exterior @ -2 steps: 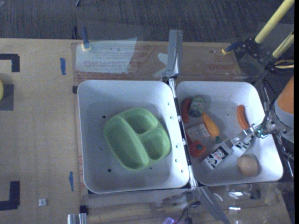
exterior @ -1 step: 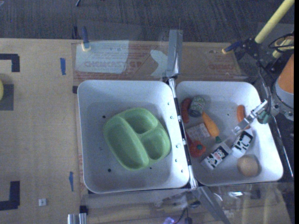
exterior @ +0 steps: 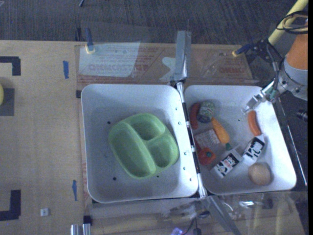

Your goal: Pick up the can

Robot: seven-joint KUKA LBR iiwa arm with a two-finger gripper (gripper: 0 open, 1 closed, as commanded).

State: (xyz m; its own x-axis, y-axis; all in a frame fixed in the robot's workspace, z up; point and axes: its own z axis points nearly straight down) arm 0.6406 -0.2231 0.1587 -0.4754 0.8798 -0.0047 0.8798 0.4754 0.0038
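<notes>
A pale wooden worktop [exterior: 39,146] is seen from above at a slant, bearing two shallow white bins side by side. The left white bin [exterior: 98,102] holds a light green plastic plate with three compartments [exterior: 143,144], lying flat near its middle.

The right white bin [exterior: 283,175] holds the small items. The small round can with a green and dark label [exterior: 207,110] lies near the bin's upper left corner, close to the divide between the bins, just beside a red curved piece [exterior: 194,114]. Below it sit an orange carrot-shaped toy [exterior: 220,131], a small brownish carton [exterior: 207,138] and a red tomato-like toy [exterior: 206,155]. Two black-and-white patterned cartons [exterior: 227,164] [exterior: 254,149] lie tilted towards the lower middle, with a tan round ball [exterior: 259,173] at the lower right and an orange sausage-shaped toy [exterior: 254,123] at the upper right.

The grey arm with its orange band [exterior: 297,62] reaches in from the right, angled down and leftward over the right bin's upper right corner. Its two-finger gripper [exterior: 258,100] hangs above the sausage-shaped toy, well apart from the can. Whether the jaws are apart or together cannot be told.
</notes>
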